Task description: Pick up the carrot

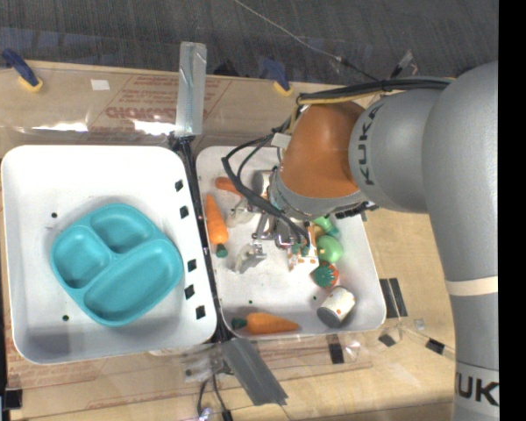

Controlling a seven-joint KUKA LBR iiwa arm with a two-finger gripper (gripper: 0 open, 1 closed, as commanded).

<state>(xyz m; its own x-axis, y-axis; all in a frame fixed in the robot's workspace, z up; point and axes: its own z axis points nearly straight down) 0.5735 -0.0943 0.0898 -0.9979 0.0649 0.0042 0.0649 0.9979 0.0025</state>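
Metal pincer (265,238) low over the right bin's (368,274) smooth white floor; whether released or clenched, cannot tell. Just left of it, against the bin wall, lies the tapered orange carrot (216,223), green-tipped. A second carrot (268,324) lies below, near a white cup (337,305). Farther left, a turquoise divided plate (116,263). The grey arm (438,139) reads "KUKA".
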